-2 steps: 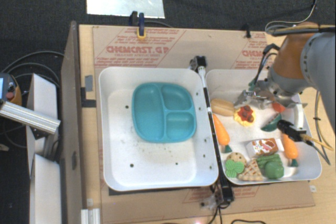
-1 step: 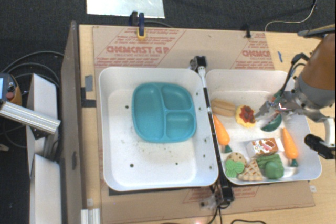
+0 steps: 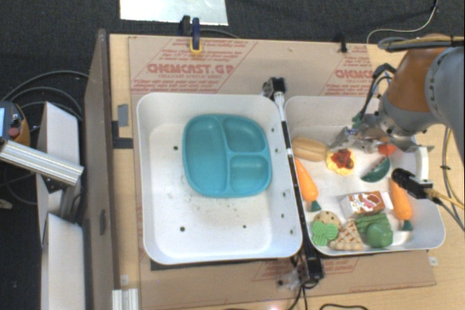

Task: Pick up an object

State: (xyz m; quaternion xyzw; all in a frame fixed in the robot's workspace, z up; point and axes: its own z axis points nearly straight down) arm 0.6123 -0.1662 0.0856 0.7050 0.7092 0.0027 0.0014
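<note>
I count several candidate objects, all in the right bin (image 3: pixel 434 229): a bread roll (image 3: pixel 310 149) near its left wall, an orange carrot (image 3: pixel 307 183) just below it, a yellow-and-red piece (image 3: pixel 341 161) toward the middle, a dark green piece (image 3: pixel 375 170) to its right, a second carrot (image 3: pixel 401 202) by the right wall, and a cluster along the near edge with a red-and-white box (image 3: pixel 365 203), a green vegetable (image 3: pixel 377 233) and a cookie (image 3: pixel 326 226). My claw (image 3: pixel 378 133) sits low over the bin's far right part, close above the yellow-and-red piece; whether it is released or clenched I cannot tell, and I see nothing clearly gripped. I judge the pick not yet made: grasp and lift remain. The left bin (image 3: pixel 156 178) carries 1 teal divided plate (image 3: pixel 226 156).
</note>
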